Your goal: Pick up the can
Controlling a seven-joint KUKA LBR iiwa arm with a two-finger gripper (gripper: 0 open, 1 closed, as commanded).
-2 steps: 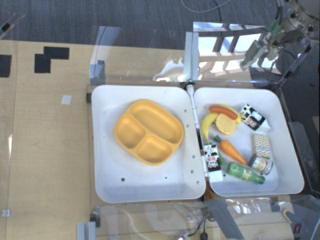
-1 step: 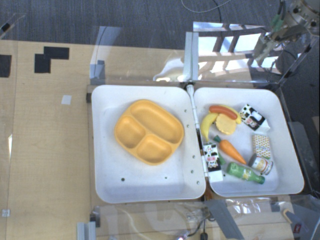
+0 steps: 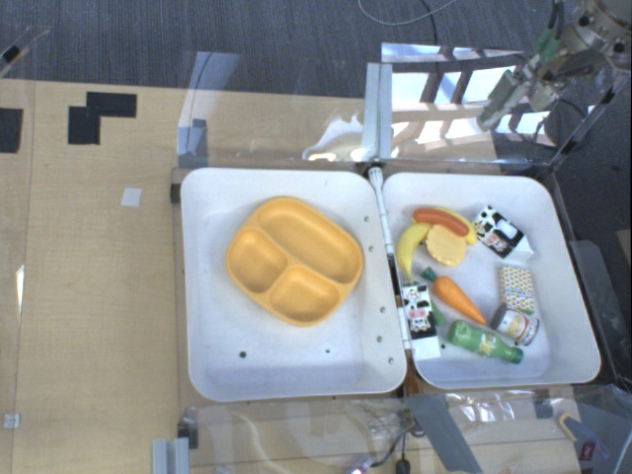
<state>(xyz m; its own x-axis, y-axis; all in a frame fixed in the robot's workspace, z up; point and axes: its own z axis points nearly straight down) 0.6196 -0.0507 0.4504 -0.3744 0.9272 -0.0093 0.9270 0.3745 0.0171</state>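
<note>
The can is small and silvery with a dark label. It lies near the right wall of the right bin, toward the front. A green bottle touches its left side and a patterned cracker box sits just behind it. My gripper hangs high beyond the back edge of the right bin, far from the can. Its fingers stand apart with nothing between them.
The right bin also holds a banana, a red sausage, a yellow disc, a carrot and two cow-print cartons. A yellow divided plate lies in the left bin.
</note>
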